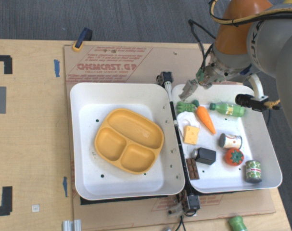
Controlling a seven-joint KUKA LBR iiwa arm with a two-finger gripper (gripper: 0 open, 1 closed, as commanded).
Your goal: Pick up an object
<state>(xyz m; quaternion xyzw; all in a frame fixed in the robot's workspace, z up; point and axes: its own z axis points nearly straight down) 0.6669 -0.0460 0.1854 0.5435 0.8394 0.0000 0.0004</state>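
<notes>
While the arm (pixel 261 32) hangs over the far edge of the right bin (pixel 268 148), its gripper (pixel 196 83) sits above the bin's back left corner, fingers seemingly spread a little with nothing between them, though the view is soft there. One yellow tray (pixel 129 141) fills the left bin (pixel 83 129). Pickable things crowd together: one carrot (pixel 206 119), one green bottle (pixel 227 109), one tomato (pixel 234 156), one cheese wedge (pixel 192 134). Descending here, a finger could clip the bin wall or nudge the carrot aside.
</notes>
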